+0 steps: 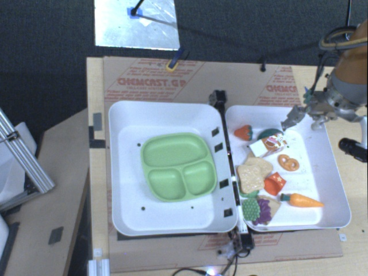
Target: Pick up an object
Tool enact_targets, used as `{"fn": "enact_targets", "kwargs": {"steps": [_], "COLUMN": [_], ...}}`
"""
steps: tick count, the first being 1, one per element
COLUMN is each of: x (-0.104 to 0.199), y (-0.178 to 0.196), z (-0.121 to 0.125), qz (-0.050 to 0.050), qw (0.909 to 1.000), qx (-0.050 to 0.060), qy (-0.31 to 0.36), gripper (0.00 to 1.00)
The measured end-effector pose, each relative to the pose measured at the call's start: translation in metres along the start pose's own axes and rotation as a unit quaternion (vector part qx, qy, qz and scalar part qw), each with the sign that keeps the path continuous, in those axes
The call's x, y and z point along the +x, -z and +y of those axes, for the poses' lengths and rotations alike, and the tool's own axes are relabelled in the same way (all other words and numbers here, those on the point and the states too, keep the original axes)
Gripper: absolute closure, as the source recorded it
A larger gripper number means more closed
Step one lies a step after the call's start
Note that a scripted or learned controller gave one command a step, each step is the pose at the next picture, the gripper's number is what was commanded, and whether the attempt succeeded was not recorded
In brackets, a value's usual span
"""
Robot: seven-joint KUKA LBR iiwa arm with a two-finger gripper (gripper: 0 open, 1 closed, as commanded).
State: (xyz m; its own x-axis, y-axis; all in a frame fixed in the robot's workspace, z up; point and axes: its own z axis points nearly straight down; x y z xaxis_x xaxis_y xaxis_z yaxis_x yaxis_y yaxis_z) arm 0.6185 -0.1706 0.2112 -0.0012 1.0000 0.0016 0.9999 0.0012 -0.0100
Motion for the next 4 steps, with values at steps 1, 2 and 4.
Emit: {"fn": "enact_targets", "kwargs": {"steps": [1, 2, 4], "x": [0.0, -0.007, -0.004], "y": [0.007, -0.053, -0.103], "z": [0.003, 0.005, 0.01], "qz": [-0.001, -0.001, -0.003], "qw": [1.0, 1.0, 0.9999], "qx": [-0.006, -0.004, -0.013], "qy": [0.001, 0.0, 0.001], "gripper": [0.0, 0.0, 0.0]}}
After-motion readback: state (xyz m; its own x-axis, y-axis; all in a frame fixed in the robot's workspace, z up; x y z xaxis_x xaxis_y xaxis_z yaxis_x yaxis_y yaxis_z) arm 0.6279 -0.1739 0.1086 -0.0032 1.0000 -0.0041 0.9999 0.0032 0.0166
